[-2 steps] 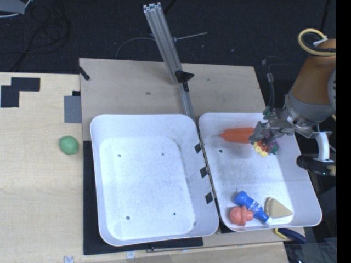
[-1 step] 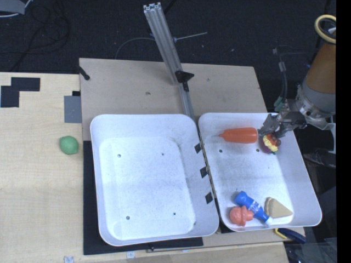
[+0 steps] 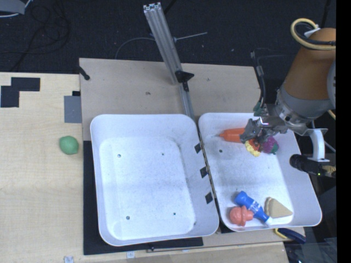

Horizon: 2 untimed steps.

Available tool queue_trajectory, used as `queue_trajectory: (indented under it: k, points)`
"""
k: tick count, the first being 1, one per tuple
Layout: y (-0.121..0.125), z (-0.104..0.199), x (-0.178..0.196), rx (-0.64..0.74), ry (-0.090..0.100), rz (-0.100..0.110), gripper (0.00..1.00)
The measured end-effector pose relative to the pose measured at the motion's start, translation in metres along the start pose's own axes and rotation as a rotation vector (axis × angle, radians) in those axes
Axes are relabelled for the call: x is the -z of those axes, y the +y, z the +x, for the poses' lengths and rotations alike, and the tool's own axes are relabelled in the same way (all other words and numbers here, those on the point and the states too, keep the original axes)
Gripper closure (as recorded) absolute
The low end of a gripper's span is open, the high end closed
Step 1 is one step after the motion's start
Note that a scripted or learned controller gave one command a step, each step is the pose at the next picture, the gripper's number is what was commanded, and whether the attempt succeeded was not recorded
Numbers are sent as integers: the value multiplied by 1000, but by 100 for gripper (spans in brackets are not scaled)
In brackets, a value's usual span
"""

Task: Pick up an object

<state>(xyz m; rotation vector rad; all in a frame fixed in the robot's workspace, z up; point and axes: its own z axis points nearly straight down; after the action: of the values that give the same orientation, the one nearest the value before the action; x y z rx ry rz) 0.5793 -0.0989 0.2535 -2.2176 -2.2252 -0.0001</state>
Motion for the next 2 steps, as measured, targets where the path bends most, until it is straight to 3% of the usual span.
queue_trajectory:
  k: [2]
  points:
    - [-28, 113, -6, 1, 1, 2, 100]
